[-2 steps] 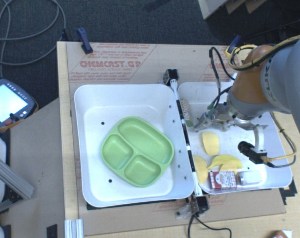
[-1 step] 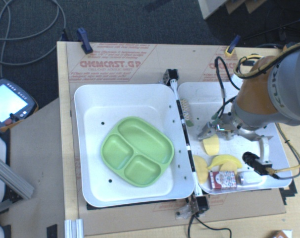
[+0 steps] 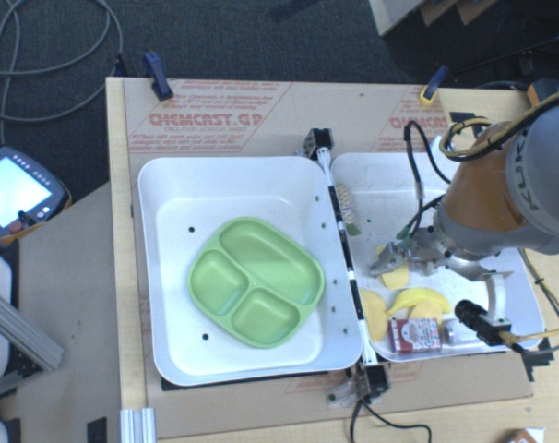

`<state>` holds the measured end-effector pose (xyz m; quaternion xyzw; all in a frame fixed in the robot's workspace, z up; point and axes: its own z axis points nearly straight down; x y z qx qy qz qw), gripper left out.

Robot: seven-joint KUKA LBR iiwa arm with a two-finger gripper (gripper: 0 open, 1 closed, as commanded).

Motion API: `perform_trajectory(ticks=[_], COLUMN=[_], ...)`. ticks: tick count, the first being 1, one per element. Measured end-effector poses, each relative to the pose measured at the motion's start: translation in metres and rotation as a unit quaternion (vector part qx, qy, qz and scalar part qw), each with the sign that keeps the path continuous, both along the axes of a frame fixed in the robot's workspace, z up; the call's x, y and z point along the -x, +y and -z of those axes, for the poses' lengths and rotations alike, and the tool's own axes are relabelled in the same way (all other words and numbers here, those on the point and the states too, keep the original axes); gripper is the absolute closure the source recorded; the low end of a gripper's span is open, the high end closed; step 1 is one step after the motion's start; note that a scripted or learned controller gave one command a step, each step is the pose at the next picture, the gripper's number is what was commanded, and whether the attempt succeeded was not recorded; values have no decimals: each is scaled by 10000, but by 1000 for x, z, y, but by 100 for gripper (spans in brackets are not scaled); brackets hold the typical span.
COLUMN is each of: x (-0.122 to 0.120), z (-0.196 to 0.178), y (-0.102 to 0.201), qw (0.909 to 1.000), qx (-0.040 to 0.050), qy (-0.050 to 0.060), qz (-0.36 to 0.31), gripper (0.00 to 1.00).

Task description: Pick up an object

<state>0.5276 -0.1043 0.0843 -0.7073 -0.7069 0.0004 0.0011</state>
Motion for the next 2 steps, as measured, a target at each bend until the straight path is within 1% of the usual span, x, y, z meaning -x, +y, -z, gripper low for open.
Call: perform_trajectory(ticks=[1,2], x=[0,-37], z=[-10,-101], y=[0,71], qw=[10000,10000], qx=[2,1], qy=[-7,-15], qz=[3,-8], gripper=[100,100])
